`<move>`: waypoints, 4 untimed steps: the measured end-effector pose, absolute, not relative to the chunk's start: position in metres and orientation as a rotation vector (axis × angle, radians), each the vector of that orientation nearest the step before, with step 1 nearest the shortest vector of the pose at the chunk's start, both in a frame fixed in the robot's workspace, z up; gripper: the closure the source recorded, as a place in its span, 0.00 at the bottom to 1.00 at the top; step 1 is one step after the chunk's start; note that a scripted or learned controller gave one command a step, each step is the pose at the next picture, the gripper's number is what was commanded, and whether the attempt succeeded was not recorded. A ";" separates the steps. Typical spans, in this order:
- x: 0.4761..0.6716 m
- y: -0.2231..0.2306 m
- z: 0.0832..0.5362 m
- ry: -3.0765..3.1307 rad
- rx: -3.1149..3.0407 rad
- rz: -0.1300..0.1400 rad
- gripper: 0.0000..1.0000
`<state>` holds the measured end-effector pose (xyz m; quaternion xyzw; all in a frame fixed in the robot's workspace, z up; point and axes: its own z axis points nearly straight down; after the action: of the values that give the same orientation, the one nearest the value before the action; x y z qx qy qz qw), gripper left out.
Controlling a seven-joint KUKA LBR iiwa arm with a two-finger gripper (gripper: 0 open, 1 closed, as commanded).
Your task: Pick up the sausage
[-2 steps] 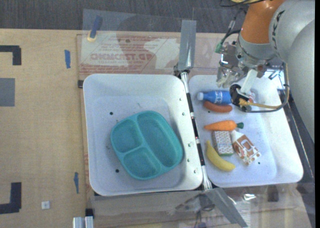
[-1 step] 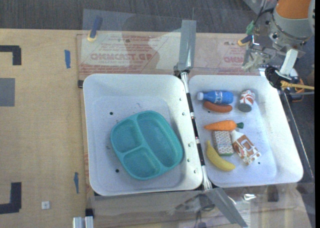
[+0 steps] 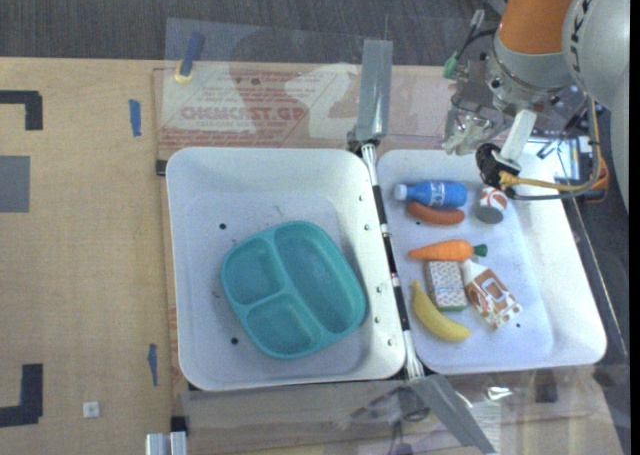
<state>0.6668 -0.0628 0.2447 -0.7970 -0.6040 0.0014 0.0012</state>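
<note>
Glossy red-orange sausage [image 3: 435,213], curved cylinder, beside blue bottle [image 3: 432,192]

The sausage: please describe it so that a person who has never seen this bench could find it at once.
Look in the right white bin, in its upper left part. There a blue bottle lies on its side, and the sausage lies just below it, touching or nearly so. It is a short reddish-brown link, darker and blunter than the orange carrot with a green top further down.

You see the tray [image 3: 292,288] in the left bin [image 3: 200,183]; the sausage [image 3: 435,213] lies in the right bin [image 3: 560,313], just before the bottle [image 3: 432,192].
</note>
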 end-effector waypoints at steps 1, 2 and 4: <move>0.666 0.022 0.184 -1.905 -2.495 0.003 1.00; 0.623 -0.015 0.185 -1.949 -2.461 0.002 1.00; 0.569 -0.022 0.192 -2.819 -1.387 -0.001 1.00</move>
<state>0.5687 -0.0217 0.1921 -0.4415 -0.8973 -0.0004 0.0001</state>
